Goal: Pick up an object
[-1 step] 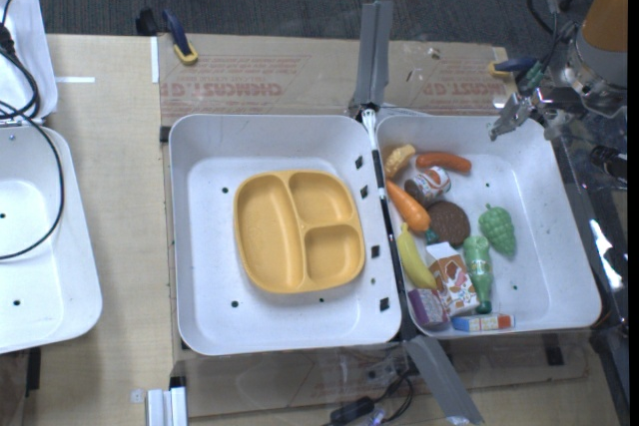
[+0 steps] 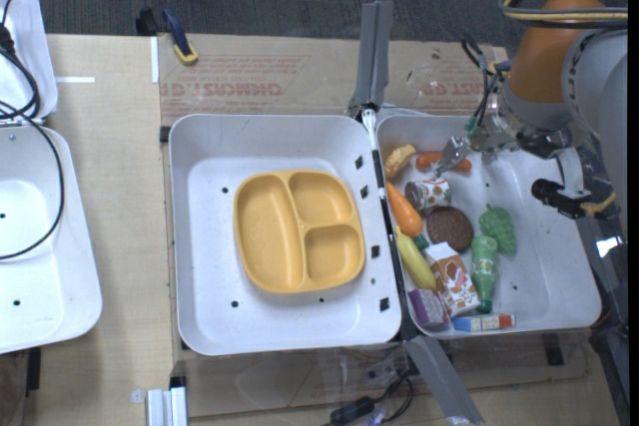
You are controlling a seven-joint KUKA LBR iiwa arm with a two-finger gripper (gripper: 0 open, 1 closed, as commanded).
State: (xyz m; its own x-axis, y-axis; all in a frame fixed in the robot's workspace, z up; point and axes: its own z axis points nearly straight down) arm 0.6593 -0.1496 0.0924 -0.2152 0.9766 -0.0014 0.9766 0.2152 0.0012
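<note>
reaching into the right bin, the gripper, its state impossible to tell, should drop squarely over the small can before pinching.

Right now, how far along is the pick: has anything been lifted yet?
Nothing looks lifted: the carrot, banana, green bottle and other items all lie in the right bin. In hand: the pincer is down at that bin's far end near a small can, with nothing visibly gripped. The grasp and lift remain. The yellow tray sits in the left bin.
</note>
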